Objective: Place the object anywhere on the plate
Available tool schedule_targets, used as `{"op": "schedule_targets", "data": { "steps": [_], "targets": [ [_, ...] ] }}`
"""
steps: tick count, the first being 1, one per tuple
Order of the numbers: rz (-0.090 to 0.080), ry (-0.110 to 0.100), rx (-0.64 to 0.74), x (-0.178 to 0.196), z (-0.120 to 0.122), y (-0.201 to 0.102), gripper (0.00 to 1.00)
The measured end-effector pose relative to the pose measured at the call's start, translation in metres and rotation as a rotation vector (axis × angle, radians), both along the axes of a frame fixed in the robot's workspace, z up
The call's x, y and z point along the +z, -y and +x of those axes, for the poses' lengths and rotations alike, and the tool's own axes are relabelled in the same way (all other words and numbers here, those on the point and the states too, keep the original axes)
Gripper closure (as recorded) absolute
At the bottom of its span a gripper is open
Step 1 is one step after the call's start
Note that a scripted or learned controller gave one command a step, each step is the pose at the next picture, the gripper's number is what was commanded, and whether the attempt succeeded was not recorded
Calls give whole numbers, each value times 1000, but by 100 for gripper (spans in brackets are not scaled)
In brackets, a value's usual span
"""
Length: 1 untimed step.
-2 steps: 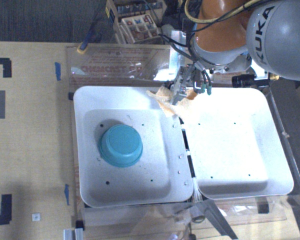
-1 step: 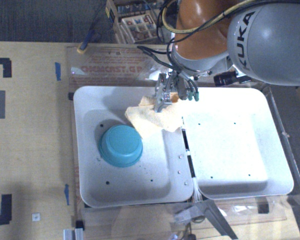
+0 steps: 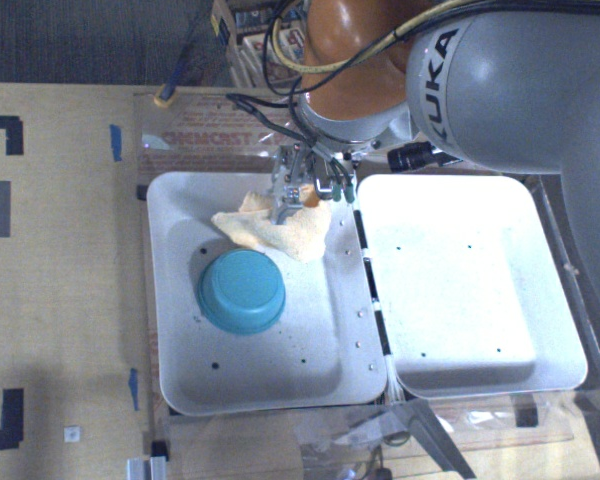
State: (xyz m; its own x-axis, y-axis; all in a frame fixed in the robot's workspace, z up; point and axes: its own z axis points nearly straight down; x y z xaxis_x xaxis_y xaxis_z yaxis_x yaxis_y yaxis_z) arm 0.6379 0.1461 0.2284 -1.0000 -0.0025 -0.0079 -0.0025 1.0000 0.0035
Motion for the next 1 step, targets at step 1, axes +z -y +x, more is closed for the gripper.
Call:
{"op": "schedule_targets", "data": {
  "steps": [1],
  "targets": [
    [0, 1, 0, 1, 0, 0, 0]
  ]
}}
